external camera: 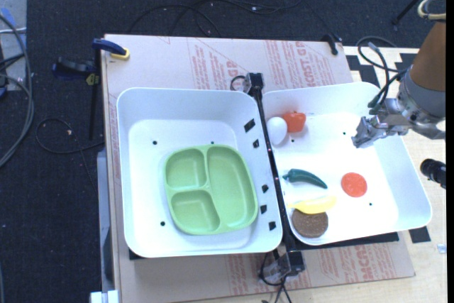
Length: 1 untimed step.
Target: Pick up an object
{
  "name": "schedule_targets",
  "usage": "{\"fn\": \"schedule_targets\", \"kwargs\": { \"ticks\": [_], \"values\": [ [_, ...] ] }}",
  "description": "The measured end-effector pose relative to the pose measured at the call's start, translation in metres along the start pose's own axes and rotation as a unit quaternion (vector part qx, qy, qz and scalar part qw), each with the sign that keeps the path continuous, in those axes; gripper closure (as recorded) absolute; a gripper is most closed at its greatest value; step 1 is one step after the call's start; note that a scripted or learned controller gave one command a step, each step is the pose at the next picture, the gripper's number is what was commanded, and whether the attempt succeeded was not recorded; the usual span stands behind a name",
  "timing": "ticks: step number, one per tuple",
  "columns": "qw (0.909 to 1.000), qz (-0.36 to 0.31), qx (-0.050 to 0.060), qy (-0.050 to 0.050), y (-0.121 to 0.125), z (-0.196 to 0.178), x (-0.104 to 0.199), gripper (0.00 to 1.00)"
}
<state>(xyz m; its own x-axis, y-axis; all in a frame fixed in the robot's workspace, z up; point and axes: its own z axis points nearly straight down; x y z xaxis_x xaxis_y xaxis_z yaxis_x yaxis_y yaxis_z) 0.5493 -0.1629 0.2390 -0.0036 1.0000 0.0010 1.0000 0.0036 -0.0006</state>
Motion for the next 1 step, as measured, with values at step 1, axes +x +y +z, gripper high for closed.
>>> {"fn": "schedule_targets", "kwargs": {
  "ticks": [1],
  "values": [
    [1.0000, 0.000, 0.000, 0.000, -0.0135, 0.0083, 0.0543, 1.00]
  ]
}}
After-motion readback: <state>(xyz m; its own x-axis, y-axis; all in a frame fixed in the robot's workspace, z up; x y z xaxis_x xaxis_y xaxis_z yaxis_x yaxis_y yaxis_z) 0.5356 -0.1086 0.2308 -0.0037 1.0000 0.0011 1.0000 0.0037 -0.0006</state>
